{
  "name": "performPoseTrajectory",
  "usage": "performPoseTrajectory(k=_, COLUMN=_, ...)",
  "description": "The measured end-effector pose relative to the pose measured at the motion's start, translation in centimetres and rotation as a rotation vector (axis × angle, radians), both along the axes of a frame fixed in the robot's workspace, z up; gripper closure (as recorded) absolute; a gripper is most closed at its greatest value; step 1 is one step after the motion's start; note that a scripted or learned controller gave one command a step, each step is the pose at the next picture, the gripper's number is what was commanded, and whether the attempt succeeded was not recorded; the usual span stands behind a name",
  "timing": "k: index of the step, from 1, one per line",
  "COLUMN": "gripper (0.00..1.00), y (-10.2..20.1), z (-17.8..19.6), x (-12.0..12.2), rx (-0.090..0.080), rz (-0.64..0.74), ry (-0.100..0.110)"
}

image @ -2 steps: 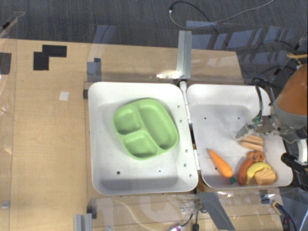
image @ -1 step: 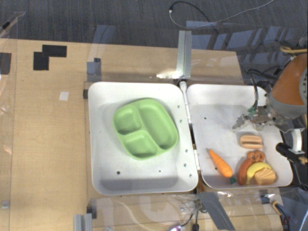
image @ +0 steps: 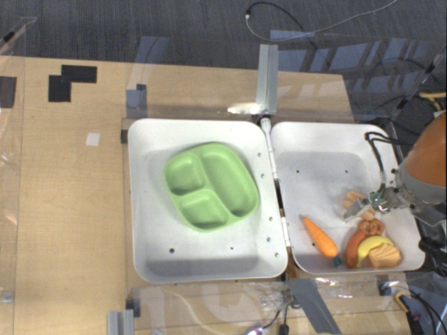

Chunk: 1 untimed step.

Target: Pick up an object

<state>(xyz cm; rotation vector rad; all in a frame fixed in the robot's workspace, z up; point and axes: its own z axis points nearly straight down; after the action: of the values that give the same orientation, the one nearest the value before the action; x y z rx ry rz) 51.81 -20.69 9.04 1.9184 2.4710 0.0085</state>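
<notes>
**Gripper low over the toy food in the right bin**

The grey arm's two-finger gripper (image: pixel 364 204) hangs inside the right shallow white bin (image: pixel 314 152), beside a small tan piece (image: pixel 353 199); how it is set cannot be told. Nearby lie an orange plastic carrot (image: pixel 319 236), a yellow banana (image: pixel 369 247) and a brown pretzel (image: pixel 371 225). A green three-compartment plate (image: pixel 211 185) sits in the left white bin (image: pixel 150 208).

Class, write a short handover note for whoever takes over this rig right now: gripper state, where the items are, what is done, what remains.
Gripper: low in the right bin, fingers around a small tan piece; grasp unclear.
Carrot, banana and other toy food lie at that bin's near right corner.
Green divided plate sits in the left bin.
Done: nothing lifted yet.
Left: secure an object and raise it.
</notes>
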Motion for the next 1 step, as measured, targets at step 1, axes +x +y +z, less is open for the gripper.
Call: performPoseTrajectory(k=1, gripper=0.0, y=1.35, z=-0.06, x=4.46, rx=0.002, rz=-0.115, ry=0.0)
